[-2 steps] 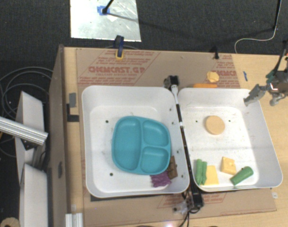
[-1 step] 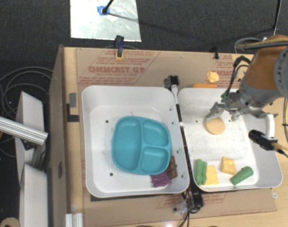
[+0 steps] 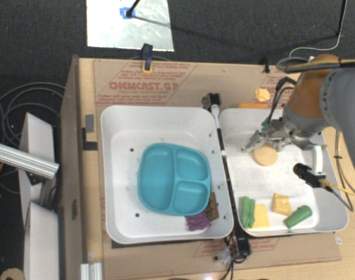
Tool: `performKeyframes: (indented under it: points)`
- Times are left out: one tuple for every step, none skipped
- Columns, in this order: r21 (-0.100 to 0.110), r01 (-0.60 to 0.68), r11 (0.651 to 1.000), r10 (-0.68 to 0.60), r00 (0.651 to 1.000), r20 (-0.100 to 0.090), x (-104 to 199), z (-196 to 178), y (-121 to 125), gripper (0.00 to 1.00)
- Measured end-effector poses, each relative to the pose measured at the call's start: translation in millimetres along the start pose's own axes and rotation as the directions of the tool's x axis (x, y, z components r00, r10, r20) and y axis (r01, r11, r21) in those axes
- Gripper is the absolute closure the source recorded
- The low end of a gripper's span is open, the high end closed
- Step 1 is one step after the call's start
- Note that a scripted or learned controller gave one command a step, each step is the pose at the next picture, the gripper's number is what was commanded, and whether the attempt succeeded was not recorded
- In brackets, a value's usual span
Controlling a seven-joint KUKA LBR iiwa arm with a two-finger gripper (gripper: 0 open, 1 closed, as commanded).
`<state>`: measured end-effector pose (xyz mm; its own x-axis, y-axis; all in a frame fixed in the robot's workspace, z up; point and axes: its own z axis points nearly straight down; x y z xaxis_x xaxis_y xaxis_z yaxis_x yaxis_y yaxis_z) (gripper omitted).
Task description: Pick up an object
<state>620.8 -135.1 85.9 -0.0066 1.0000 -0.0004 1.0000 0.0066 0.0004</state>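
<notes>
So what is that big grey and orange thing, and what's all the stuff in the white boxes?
That grey and orange thing is a robot arm. It reaches in from the right side of the picture, and a computer program tells it how to move. The camera sits above the bench and looks down at a slant.

At the end of the arm is its hand, which has two fingers for grabbing. Its job is to pick something up. Right now the hand is low in the right bin, just above a round tan piece. I can't tell if it has hold of it.

That bin also has a green stick, a yellow block, a small yellow chunk and a green roll.

The left bin holds a blue plate with three sections, and a purple bit beside it.
</notes>
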Motion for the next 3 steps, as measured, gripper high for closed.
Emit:
performKeyframes:
  points:
    - [-0.005,0.0,1.0,0.0,1.0,0.0,0,-14,1,1.0]
    - [-0.005,0.0,1.0,0.0,1.0,0.001,0,-14,1,0.0]
    - [0.003,-0.006,1.0,0.006,1.0,-0.001,8,-29,-56,0.0]
